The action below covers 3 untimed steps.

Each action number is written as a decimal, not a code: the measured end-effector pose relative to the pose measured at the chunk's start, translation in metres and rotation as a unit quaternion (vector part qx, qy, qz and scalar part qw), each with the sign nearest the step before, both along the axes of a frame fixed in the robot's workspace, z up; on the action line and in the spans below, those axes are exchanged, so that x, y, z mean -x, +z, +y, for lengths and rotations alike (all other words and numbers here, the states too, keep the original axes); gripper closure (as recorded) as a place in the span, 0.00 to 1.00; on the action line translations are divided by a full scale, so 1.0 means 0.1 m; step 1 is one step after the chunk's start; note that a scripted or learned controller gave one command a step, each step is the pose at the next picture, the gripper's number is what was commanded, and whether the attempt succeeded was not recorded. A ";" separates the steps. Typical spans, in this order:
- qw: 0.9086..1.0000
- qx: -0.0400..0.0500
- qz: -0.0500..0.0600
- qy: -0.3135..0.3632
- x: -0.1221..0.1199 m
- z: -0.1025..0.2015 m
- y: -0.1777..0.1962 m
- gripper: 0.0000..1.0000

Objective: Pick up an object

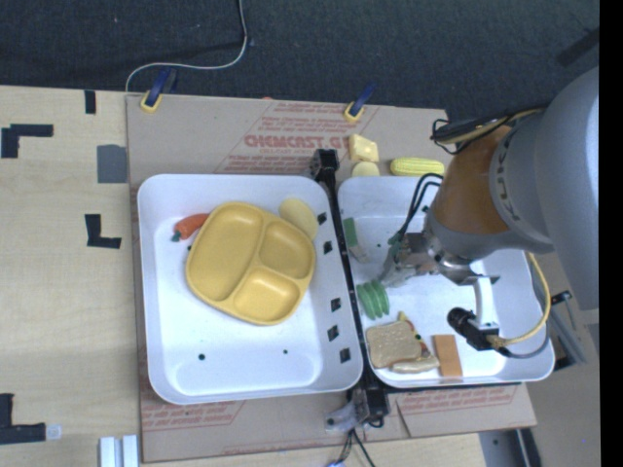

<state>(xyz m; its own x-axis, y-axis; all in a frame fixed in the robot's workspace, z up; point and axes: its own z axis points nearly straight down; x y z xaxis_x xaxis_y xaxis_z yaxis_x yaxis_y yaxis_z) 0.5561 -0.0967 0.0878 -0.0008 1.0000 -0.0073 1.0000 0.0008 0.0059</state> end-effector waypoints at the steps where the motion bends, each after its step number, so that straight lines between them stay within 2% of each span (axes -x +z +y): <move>1: 1.000 -0.001 -0.001 -0.002 -0.56 -0.80 0.58 0.00; 2: 1.000 -0.002 0.002 0.002 -0.43 -0.06 -0.05 0.00; 3: 1.000 -0.002 0.002 -0.003 -0.30 -1.09 0.45 0.00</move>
<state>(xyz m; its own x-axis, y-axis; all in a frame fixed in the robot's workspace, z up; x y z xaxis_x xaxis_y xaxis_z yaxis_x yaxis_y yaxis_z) 0.5860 -0.2055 0.1328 0.0045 1.0000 -0.0032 1.0000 -0.0045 0.0023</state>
